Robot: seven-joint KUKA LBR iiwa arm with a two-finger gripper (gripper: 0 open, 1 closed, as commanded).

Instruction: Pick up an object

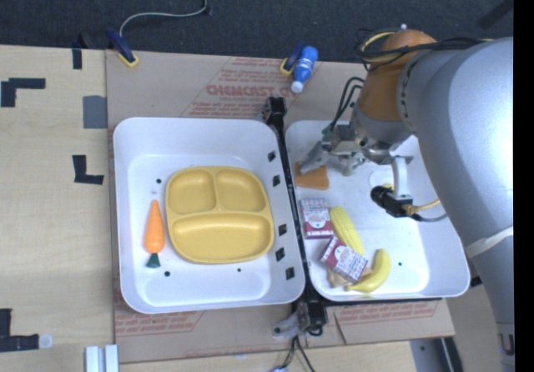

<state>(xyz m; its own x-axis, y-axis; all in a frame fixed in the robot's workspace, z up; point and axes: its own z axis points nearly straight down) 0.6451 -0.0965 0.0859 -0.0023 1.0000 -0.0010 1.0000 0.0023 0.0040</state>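
Over the upper left part of the right-hand shallow white bin (pixel 434 274), the grey two-finger gripper (pixel 321 158) hangs low above a small flat orange wedge-shaped piece (pixel 313 180), which lies against the bin's left wall near its back corner. Nothing is lifted yet: the wedge rests on the bin floor, and no object can be seen between the fingers, so the pick looks at most at the approach or closing stage, with the grasp, the lift and the clearing of the bin all still to do. Whether the fingers are spread or pressed together cannot be told from this slanted view, since the tool's grey body blurs into them. If the orange wedge is the target, its long axis runs roughly left to right across the view, with no clear pointed end to be made out. Other candidates lie nearer the front of the same bin: a yellow toy corn cob (pixel 346 229) with its long axis slanting from upper left to lower right, a curved yellow toy banana (pixel 375 273) bowed along the front edge, and two small red-and-white printed packets (pixel 314 218), one beside the cob and one lower down beneath it. The left-hand white bin (pixel 133 145) holds a yellow three-compartment plastic plate (pixel 220 214) and an orange toy carrot (pixel 153 233) lying just left of it, long axis near vertical in the view, green end toward the front.
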